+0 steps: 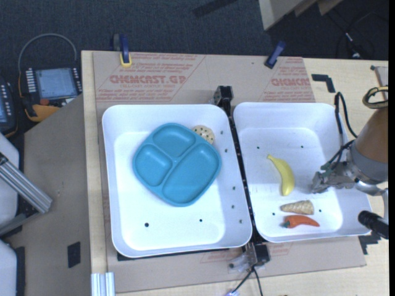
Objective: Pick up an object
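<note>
Camera view, banana [282, 173] just left of fingers [322, 182], their state unclear, nothing visibly gripped.

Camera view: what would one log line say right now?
gripper: low in right bin, nothing held | nearest: banana | left bin: blue plate

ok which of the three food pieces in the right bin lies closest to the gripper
The yellow banana. It lies level with the gripper, just to its left, while the beige cone-shaped piece and the red-orange pepper sit lower, nearer the bin's front edge.
</note>
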Motion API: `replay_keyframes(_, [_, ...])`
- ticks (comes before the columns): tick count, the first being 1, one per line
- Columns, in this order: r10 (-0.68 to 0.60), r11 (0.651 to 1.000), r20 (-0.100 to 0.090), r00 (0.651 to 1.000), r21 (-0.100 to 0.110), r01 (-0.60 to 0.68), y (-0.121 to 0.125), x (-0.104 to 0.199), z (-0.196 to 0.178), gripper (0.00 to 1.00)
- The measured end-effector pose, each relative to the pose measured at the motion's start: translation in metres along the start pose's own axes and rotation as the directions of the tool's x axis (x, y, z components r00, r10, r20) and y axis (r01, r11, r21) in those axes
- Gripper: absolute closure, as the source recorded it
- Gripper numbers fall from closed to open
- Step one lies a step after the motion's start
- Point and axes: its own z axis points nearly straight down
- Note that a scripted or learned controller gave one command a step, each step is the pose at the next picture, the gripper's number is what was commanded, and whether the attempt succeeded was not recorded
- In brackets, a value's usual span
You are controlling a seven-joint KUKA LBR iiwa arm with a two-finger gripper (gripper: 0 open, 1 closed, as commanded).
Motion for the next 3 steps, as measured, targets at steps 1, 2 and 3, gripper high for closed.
replay_keyframes(1, [-0.001, 1.000, 0.000, 1.000, -0.001, 0.001, 0.008, -0.006, -0.053, 1.00])
replay_keyframes(2, [-0.002, 1.000, 0.003, 1.000, -0.006, 0.002, 0.014, -0.008, -0.097, 1.00])
replay_keyframes(3, [-0.002, 1.000, 0.003, 1.000, -0.007, 0.002, 0.016, -0.009, -0.151, 1.00])
